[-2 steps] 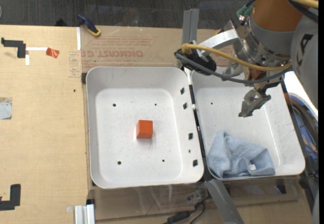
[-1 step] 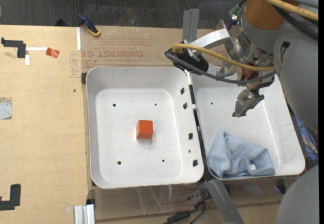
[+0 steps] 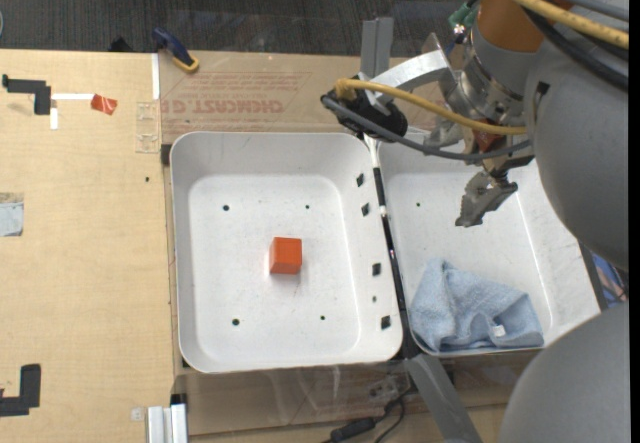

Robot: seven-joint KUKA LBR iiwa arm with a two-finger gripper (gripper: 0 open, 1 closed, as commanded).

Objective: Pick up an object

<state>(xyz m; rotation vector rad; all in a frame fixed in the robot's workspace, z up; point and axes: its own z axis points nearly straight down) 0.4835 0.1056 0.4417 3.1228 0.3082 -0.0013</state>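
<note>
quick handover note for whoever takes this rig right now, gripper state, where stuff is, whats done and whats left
Gripper: hanging over the right white bin, nothing between its fingers.
Orange block: lies near the middle of the left white bin.
Crumpled light blue cloth: lies in the right bin's near corner, below the gripper.
Done: nothing picked up.
Left: grasp and lift one object.

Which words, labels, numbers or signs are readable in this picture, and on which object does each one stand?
"CHEMCAST GE": red print on the brown sheet behind the two bins, mirrored in this view; the letters after it are unclear.
White tag on the blue towel: too small to read.
Orange block, left bin and arm: no readable text.
</note>
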